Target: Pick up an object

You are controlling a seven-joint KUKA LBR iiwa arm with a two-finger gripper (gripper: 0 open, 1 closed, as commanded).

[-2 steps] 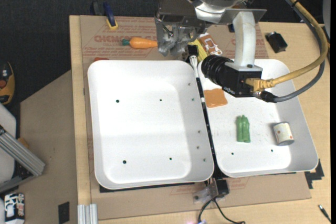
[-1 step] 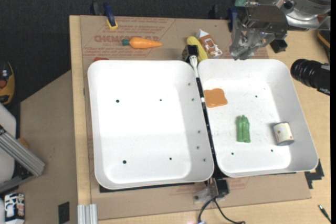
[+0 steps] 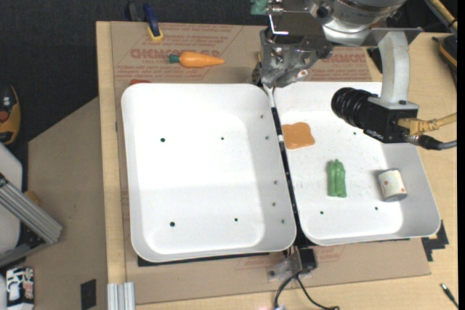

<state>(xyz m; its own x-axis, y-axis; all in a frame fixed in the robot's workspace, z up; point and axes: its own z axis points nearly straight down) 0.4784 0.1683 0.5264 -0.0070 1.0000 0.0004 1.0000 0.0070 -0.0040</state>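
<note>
The right bin [image 3: 407, 221] holds three objects: a flat orange piece [image 3: 298, 135] near its left wall, a green ridged object [image 3: 336, 178] in the middle, and a small white cylinder [image 3: 392, 184] toward the right. My gripper [image 3: 280, 70] hangs at the far edge where the two bins meet, above and behind the orange piece. Nothing shows in its grasp. The big grey and orange arm body covers the top right of the camera view.
The left bin [image 3: 145, 178] lies beside the right one. A toy carrot [image 3: 196, 59] rests on the cardboard behind the left bin, with a blue and yellow clamp [image 3: 151, 22] further back. A black cylindrical unit [image 3: 367, 114] on the arm overhangs the right bin's far side.
</note>
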